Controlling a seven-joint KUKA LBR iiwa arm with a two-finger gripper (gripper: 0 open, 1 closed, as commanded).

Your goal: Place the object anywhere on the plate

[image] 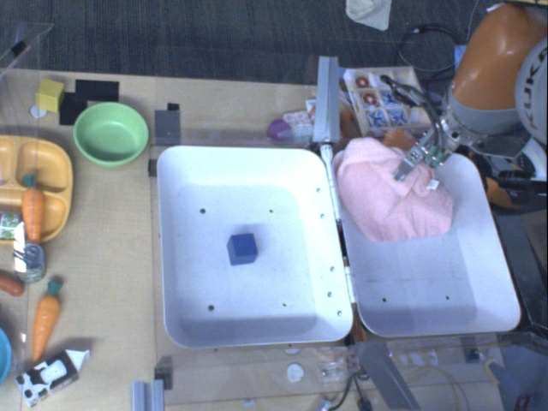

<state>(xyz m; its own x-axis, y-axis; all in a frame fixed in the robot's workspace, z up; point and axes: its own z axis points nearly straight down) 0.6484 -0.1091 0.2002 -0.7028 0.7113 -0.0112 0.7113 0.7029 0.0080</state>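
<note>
Two shallow white bins are seen side by side on the desk [111, 255], their inner rims touching along a central seam. The left bin [197, 311] is left largely open, with a small blue cube [243, 248] set near its middle, well clear of every wall. The near half of the right bin [445, 302] lies bare, while its far half is taken up by a crumpled pink cloth [381, 199] that is pressed against the far-left corner. The hand [417, 160] is seen over the cloth's upper right part, at or just above the fabric; whether its fingers are apart or together cannot be told, as they are small and blurred. The grey arm with its orange band [495, 54] is cut off by the right edge. The cube is placed well apart from the hand, in the other bin, to its left and nearer the camera. Left of the bins, a green bowl [110, 133] is set, and a yellow divided plate [47, 182] holding a toy carrot [32, 214] is cut off by the frame. Clutter behind the bins is hard to make out.
</note>
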